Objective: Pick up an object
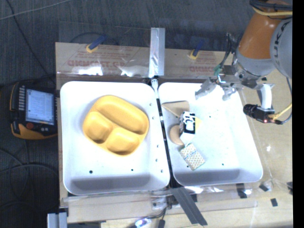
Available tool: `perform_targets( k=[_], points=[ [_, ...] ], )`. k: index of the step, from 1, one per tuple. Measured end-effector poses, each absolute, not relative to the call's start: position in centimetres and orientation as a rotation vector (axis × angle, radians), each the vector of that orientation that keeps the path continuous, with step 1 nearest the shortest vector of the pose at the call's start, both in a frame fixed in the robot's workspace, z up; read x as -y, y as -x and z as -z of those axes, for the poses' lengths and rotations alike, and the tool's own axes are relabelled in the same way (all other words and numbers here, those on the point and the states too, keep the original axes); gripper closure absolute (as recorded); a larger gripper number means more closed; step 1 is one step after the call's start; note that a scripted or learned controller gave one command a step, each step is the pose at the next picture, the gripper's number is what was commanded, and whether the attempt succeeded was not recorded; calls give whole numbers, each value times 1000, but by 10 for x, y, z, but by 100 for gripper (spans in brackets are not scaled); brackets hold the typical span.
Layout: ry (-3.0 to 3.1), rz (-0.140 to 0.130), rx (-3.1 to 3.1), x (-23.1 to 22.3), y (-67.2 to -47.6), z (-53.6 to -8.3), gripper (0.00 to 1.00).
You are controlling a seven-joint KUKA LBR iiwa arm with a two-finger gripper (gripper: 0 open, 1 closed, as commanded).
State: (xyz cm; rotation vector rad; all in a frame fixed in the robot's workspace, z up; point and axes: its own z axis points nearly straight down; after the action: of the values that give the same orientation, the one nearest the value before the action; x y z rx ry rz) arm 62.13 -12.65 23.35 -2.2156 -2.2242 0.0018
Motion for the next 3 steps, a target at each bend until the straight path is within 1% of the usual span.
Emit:
perform_targets(
  k=[1,2,3],
  points=[
    [2112,1,2325,108,-617,-94,0],
    [2121,9,2331,125,-557,-90,0],
    [2241,7,2217,116,-639,-89,0]
  ],
)
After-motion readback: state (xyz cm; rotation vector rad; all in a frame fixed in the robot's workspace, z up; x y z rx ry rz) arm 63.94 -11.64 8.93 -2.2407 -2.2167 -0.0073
